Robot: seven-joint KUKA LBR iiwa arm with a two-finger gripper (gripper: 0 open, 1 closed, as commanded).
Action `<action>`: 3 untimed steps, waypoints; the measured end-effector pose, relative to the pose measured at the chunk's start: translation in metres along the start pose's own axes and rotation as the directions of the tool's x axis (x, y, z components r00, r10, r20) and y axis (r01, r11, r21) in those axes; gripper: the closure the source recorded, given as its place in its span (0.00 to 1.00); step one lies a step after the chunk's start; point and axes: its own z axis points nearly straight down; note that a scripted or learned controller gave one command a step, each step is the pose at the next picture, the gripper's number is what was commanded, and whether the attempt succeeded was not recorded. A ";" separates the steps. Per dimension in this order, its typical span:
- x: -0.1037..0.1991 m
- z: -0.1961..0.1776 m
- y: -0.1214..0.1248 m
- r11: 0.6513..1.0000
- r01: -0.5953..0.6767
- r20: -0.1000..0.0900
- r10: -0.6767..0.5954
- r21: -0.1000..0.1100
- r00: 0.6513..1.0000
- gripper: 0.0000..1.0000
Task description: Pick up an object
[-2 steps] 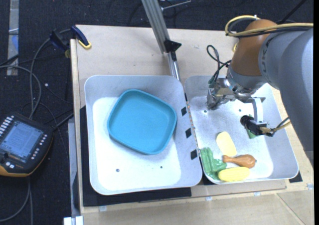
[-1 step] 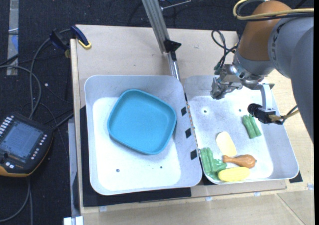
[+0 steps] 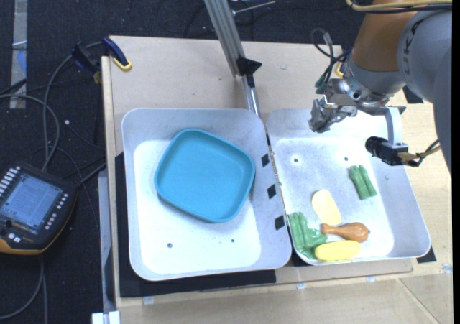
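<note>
The gripper [image 3: 320, 118] hangs over the far left part of the right bin [image 3: 402, 193], with nothing visible between its fingers. Well below it in that bin lie several toy foods. A green bean-like piece [image 3: 363, 181] sits toward the right. A pale yellow oval [image 3: 326, 207] lies mid-bin, with a brown drumstick [image 3: 347, 230] just in front of it. A yellow piece [image 3: 337, 251] and a green leafy piece [image 3: 303, 235] rest at the near edge.
The left bin [image 3: 144, 243] holds a blue square plate [image 3: 205, 174]. A slanted metal pole [image 3: 223, 17] rises behind the bins. A teach pendant [image 3: 32, 207] and cables lie on the floor at left.
</note>
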 end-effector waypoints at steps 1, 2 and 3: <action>0.000 -0.052 0.001 1.000 0.000 0.000 0.000 0.000 1.000 1.00; 0.052 -0.056 -0.001 1.000 0.004 -0.001 -0.004 0.004 1.000 1.00; 0.103 -0.057 0.004 1.000 0.003 -0.001 -0.003 0.004 1.000 1.00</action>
